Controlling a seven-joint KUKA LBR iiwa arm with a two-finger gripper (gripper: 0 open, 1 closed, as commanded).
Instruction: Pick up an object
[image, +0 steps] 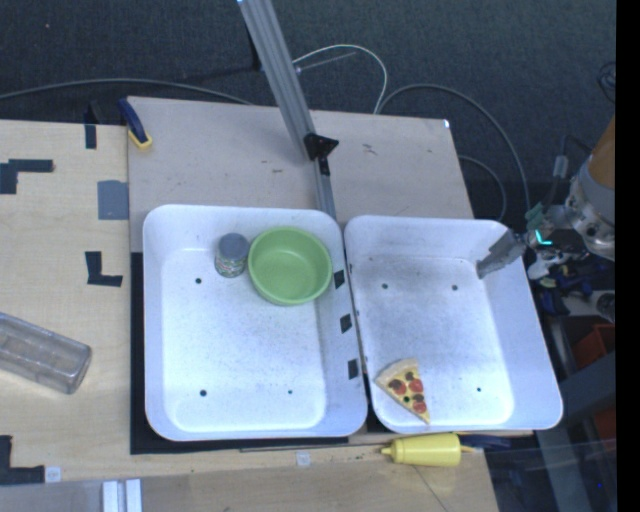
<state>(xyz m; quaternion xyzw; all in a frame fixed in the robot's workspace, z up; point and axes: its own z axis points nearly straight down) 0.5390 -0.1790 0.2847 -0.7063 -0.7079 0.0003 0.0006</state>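
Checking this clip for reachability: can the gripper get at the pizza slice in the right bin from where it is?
Probably yes: the pizza slice lies alone, nothing between it and the gripper.

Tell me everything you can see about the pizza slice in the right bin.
The pizza slice looks like a small toy wedge, tan along its crust edge, with a yellow top and red round spots like pepperoni. It lies flat on the floor of the right bin, near the bin's front left corner, its tip pointing toward the front right. It sits close to the wall beside the left bin. Nothing else touches it; the gripper is far off at the back right rim.
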